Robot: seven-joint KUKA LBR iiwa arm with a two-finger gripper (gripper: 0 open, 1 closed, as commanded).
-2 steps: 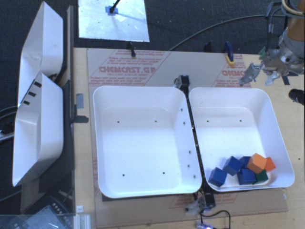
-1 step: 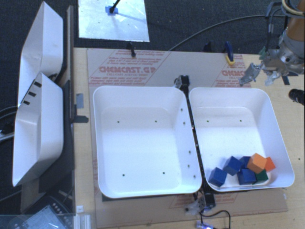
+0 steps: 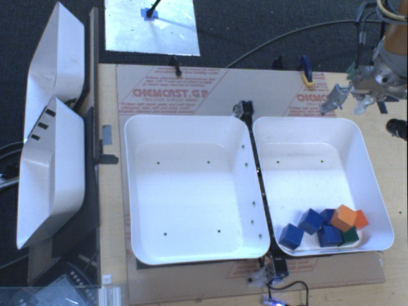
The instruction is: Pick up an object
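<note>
Grey arm (image 3: 392, 50) above right bin's (image 3: 366, 152) far corner, end effector (image 3: 347, 99) open, empty, pointing down-left.

Open floor across most of shallow white plastic right bin (image 3: 357, 139); cluster of blue, orange and green blocks (image 3: 326, 227) crowding near corner, hemmed by bin walls.

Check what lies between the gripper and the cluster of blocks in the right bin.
Bare white floor of the right bin separates the gripper from the blocks in the camera view.
</note>
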